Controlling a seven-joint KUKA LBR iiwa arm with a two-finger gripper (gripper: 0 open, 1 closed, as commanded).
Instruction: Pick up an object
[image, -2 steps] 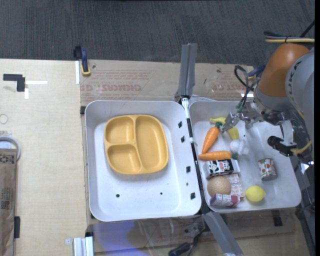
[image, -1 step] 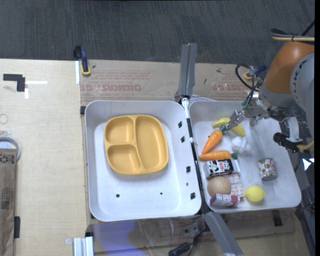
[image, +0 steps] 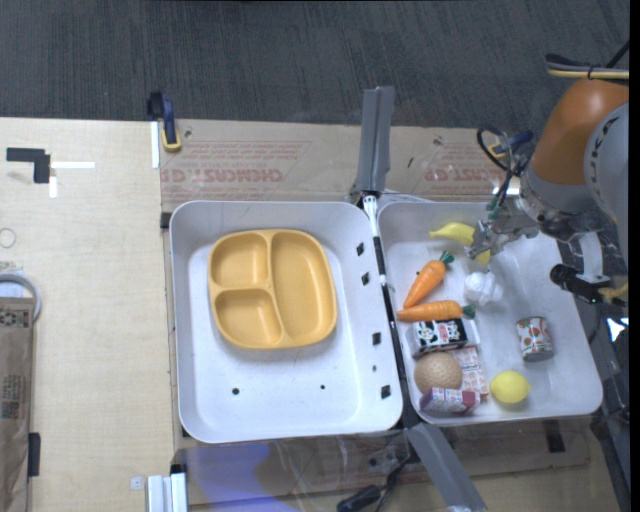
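- Gripper (image: 487, 240): positioned low over the far end of the right bin (image: 570, 405), just beside the banana (image: 452, 232). Its open or closed state cannot be determined from this view, and no object is visibly held.
- Nearest candidate object: the banana, lying against the far wall of the right bin, at the gripper's left in the picture.
- Risk, wall contact: the banana sits close to the bin wall; a descent here may strike the wall or pin the banana against it.
- Risk, slip: the banana is curved and smooth, so it may squirt out sideways on closing.
- Risk, crowding: the small white object (image: 482, 288) and the upper carrot (image: 428, 279) lie near; a shifted approach may nudge them or catch two items.
- Count, right bin: two carrots, the second (image: 430, 311) below the first; one banana; one lemon (image: 510, 387); one can (image: 535, 338); one brown round object (image: 438, 372); several small packets (image: 441, 334), number uncertain.
- Count, left bin (image: 200, 400): one yellow divided plate (image: 272, 288) with three compartments.
- Bins: two.
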